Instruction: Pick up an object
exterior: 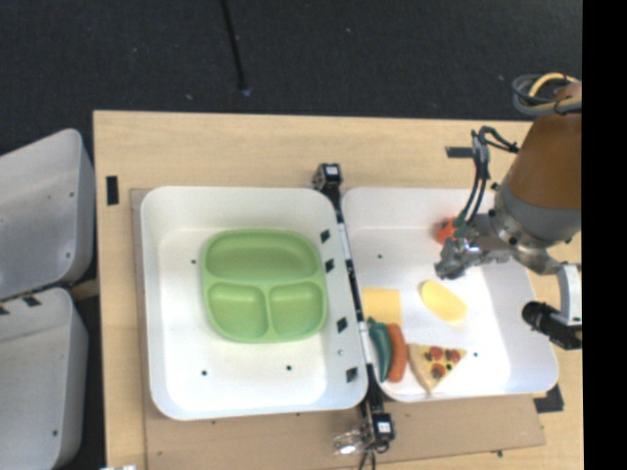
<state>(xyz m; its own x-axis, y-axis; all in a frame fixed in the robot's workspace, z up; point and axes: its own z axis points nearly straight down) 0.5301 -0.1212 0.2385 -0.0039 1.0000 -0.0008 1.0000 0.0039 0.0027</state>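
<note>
Gripper (455, 260) low over right bin (411, 218), near the yellow oval piece (444, 302); finger state impossible to tell.

Reaching in from the right, grey with an orange band, ending in a dark metallic cluster just above and beside the yellow oval piece, apart from it as far as visible. Small red-orange object (446, 230) just behind the gripper. Along the front of the right bin: yellow square slice (382, 305), teal piece (377, 339) touching an orange-red sausage shape (395, 351), and a pizza slice (435, 363) near the front edge. In the left bin (167, 262), a green divided plate (264, 284), lying flat near the middle. Both bins side by side on the tan wooden surface (245, 150).
</note>
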